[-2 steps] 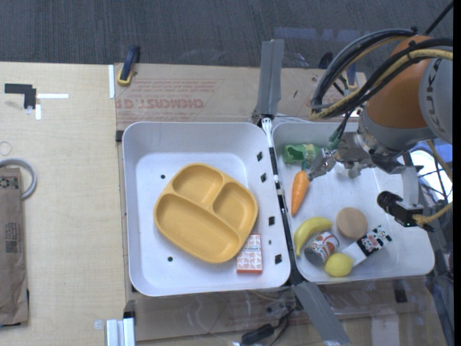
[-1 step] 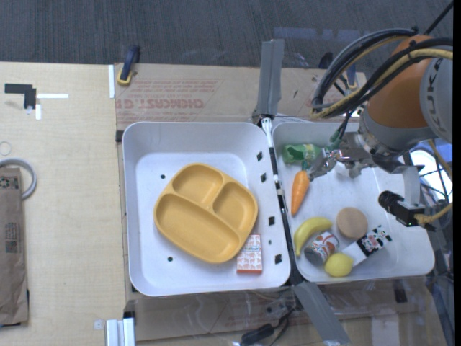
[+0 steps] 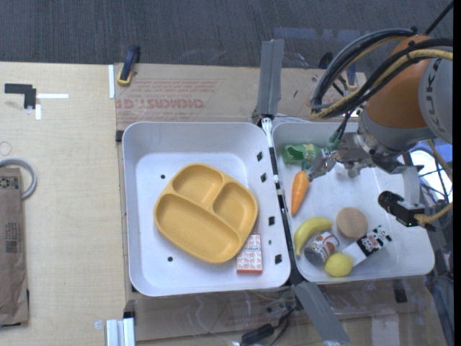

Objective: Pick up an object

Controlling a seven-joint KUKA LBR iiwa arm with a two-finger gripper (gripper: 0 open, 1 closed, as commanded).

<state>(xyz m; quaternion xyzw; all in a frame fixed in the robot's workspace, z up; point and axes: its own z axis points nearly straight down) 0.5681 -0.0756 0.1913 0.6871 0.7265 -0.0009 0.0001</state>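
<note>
Where the grey arm with its orange band reaches in from the right, its tool [image 3: 322, 166] hangs low over the upper part of the right bin [image 3: 421, 265], just beside the orange carrot [image 3: 299, 191] and the green packet [image 3: 300, 152]; whether it is open or closed cannot be made out, and nothing is seen held in it. Lower in that bin lie a yellow banana [image 3: 310, 231], a small can [image 3: 321, 247], a lemon [image 3: 338, 264], a round tan piece [image 3: 351, 222] and a white carton with a black-and-white print [image 3: 369, 244], all close together. The left bin [image 3: 137, 193] holds a yellow divided plate [image 3: 205, 213] at its middle, with a small red-and-white box [image 3: 250, 255] just touching the plate's lower right edge. Both bins rest side by side on a pale wooden desk [image 3: 65, 193], with a cardboard sheet [image 3: 187, 92] under their far edge and a brown paper bag [image 3: 13, 244] at the far left. Beyond the desk is dark grey carpet [image 3: 180, 13].
</note>
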